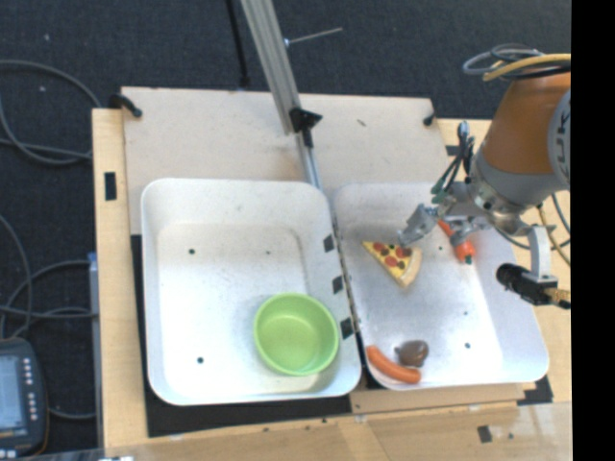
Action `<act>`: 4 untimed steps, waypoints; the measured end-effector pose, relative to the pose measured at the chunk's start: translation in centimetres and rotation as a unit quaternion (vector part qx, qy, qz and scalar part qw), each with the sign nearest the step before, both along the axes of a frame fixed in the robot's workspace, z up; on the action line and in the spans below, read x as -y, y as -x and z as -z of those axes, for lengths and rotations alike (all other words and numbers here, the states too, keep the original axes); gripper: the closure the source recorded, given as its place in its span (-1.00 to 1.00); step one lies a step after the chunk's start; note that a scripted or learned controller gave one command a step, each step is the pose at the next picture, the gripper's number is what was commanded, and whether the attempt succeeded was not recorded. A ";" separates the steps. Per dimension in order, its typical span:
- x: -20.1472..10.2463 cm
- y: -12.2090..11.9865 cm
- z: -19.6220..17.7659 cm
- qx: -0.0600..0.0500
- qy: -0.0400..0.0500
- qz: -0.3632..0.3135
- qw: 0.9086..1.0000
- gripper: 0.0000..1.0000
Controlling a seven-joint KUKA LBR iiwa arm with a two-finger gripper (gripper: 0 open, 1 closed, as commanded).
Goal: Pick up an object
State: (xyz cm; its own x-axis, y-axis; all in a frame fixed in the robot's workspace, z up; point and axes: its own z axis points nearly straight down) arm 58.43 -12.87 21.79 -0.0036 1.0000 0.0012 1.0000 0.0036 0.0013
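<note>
My gripper [442, 237] hangs over the upper middle of the right bin [500, 329], open, with nothing between its fingers. One grey finger [419, 225] points down toward the left, and the other ends in an orange tip [464, 250]. A pizza slice [395, 260] lies flat on the bin floor just below and left of the grey finger, apart from it. At the bin's front edge lie a hot dog [392, 365] and a small brown lump [413, 351], touching each other. A green bowl [296, 332] sits upright in the left bin [192, 257].
A metal pole [274, 51] slants up from the back of the bench between the bins. A black fitting [524, 284] juts over the right bin's right side. Cables lie on the dark floor at left.
</note>
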 end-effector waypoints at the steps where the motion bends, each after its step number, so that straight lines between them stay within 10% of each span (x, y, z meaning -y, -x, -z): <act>1: 0.0 0.0 0.0 0.000 0.000 0.000 1.000 -1.00; 4: 0.2 1.2 11.8 -0.001 0.002 0.004 1.000 -1.00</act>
